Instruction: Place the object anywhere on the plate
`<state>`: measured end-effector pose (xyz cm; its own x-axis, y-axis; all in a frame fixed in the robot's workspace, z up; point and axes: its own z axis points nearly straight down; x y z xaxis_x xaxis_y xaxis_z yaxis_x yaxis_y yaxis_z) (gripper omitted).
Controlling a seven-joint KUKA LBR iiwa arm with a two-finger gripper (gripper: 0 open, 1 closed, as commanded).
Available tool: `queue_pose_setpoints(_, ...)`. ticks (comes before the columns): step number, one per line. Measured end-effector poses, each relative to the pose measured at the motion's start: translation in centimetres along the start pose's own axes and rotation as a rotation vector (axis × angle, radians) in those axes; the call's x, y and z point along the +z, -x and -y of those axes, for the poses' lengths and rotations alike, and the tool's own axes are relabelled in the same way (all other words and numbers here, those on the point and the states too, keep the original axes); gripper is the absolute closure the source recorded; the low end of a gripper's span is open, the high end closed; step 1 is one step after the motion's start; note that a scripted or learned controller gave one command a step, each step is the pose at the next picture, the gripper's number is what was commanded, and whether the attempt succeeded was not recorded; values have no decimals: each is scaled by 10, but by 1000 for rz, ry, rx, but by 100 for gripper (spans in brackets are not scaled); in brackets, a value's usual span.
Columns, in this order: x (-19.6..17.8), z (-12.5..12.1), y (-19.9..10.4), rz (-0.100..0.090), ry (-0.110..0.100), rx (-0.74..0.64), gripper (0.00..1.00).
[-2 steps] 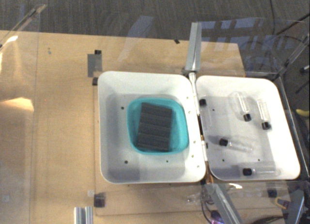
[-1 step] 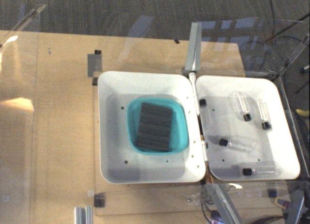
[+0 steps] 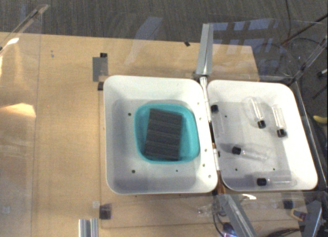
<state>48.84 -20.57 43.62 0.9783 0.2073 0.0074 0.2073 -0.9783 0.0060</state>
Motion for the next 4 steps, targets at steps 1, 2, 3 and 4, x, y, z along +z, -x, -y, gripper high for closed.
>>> queue_pose_setpoints(1,0,0,0,0,0,0,0)
queue_pose_setpoints(2,0,0,0,0,0,0,0)
queue_pose_setpoints(3,0,0,0,0,0,0,0)
queue_pose_setpoints(4,0,0,0,0,0,-1,0)
